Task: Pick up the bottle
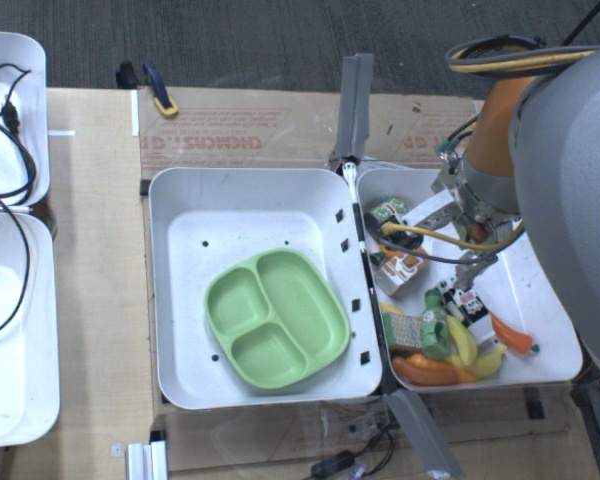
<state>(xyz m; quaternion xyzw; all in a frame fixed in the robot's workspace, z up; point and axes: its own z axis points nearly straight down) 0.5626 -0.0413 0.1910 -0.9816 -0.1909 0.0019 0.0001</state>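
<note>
Camera view has the grey arm (565, 168) covering the upper part of the right bin (550, 353), claw (467, 233) low over the clutter, honestly can't tell what state it's in. The bottle, I think, is the small green one (435, 330), lying just below-left of the claw with its long axis roughly up-down the frame. Left bin (180, 218) just holds a green divided plate (276, 318). Right bin also has a banana (464, 342), carrot (430, 370), an orange pepper (511, 336) and small cartons (400, 268)
</note>
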